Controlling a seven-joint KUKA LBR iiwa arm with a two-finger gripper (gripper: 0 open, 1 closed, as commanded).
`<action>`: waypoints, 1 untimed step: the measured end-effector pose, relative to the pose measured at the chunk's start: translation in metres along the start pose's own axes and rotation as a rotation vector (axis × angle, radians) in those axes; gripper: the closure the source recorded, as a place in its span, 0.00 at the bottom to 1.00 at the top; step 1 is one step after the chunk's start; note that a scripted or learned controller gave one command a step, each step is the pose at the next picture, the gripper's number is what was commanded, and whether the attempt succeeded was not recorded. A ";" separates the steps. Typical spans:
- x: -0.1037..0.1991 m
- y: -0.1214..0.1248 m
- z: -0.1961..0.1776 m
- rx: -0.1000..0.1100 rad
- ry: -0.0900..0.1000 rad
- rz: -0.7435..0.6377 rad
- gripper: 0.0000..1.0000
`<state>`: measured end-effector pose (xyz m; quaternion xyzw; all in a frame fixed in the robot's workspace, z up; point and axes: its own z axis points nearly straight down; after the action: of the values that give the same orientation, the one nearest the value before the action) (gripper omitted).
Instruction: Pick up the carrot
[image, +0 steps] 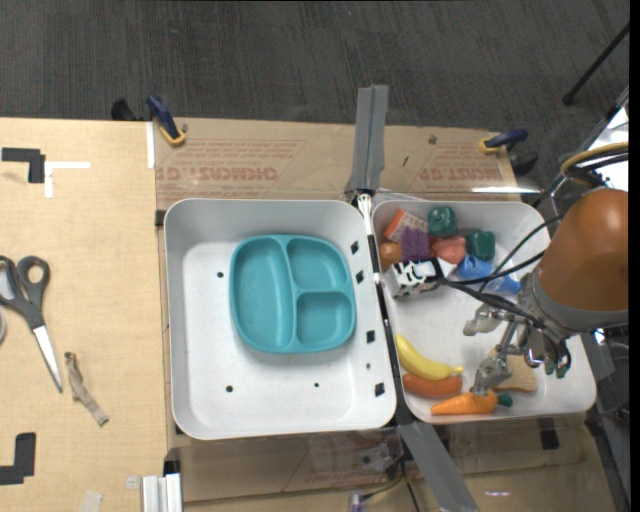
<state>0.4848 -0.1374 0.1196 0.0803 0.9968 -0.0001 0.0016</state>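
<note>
The two-finger metal gripper (490, 378) hangs low over the right white bin (570, 400), and I cannot tell how it is set. The tapered orange carrot with a green stub (466, 404) lies just below it, seemingly ungrasped. This looks like the final descent; next it must straddle the carrot, clear of the yellow banana (428, 364) beside it.

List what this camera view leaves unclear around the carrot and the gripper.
- Gripper: finger state unreadable in camera view, lost among cables and linkage.
- Carrot: contact with the gripper too small to tell.
- Tan item beside it: partly covered by the gripper, identity unclear.
- Toys at the right bin's far end: piled, overlapping.
</note>
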 end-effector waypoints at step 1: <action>0.012 0.036 0.021 -0.001 0.002 0.037 0.00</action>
<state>0.4785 -0.0994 0.0991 0.0985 0.9951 0.0005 0.0008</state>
